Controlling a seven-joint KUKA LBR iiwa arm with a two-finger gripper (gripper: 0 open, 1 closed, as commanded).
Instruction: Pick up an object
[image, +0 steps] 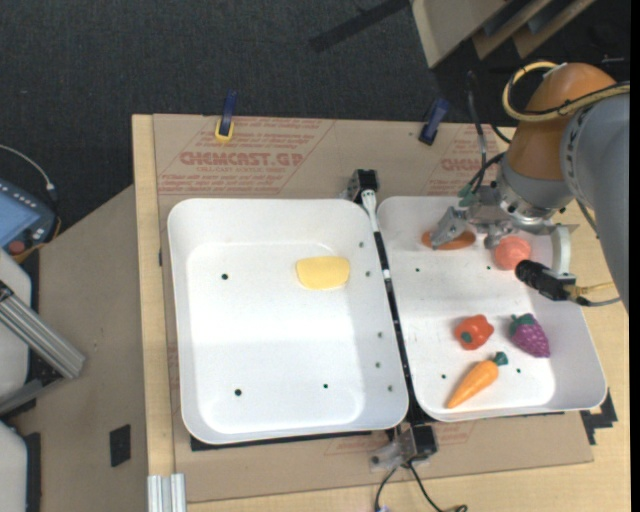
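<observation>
Two white bins (200, 300) side by side on a brown cardboard sheet (300, 150). Blue clips (227, 117) at its far edge.

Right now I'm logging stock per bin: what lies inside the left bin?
Inside the left bin, one yellow piece lies near its far right part. Whatever sits beneath that piece is covered.

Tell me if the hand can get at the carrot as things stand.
Probably yes. The carrot lies uncovered near the right bin's front edge, apart from the pepper and grapes. The hand is at the same bin's far end, with nothing between.
</observation>
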